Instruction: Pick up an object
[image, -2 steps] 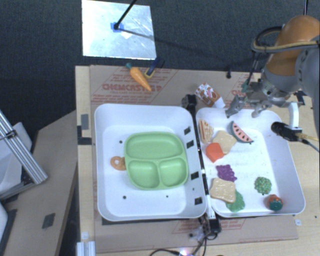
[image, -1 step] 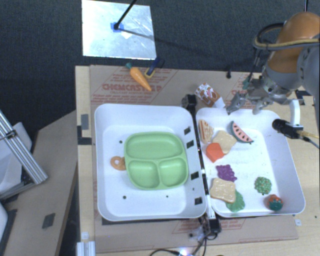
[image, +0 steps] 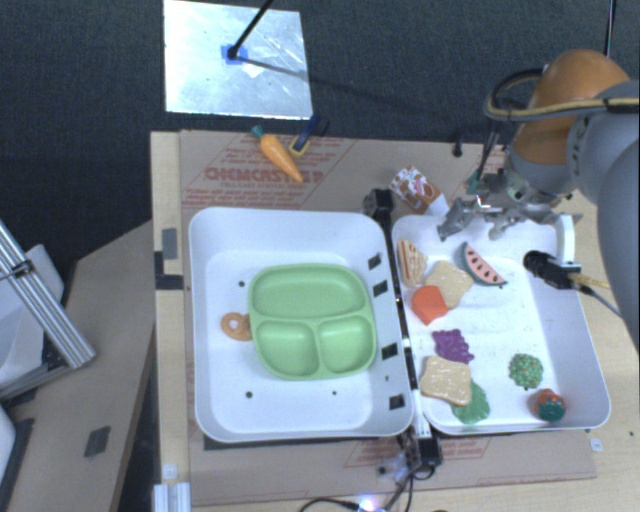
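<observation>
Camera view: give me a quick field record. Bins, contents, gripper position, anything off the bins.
left bin: green divided plate, pretzel beside it
right bin: watermelon slice, orange block, purple grapes, toast, broccoli, other toy foods
gripper: over the right bin's far edge, nothing visibly held
outside bins: toy carrot on the board beyond the left bin

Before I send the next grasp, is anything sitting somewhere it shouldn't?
Yes. A toy carrot lies on the cardboard behind the left bin, outside both bins. A small wrapped item perches at the right bin's back-left corner, seemingly on the rim. A pretzel lies beside the green divided plate, not in it.
</observation>
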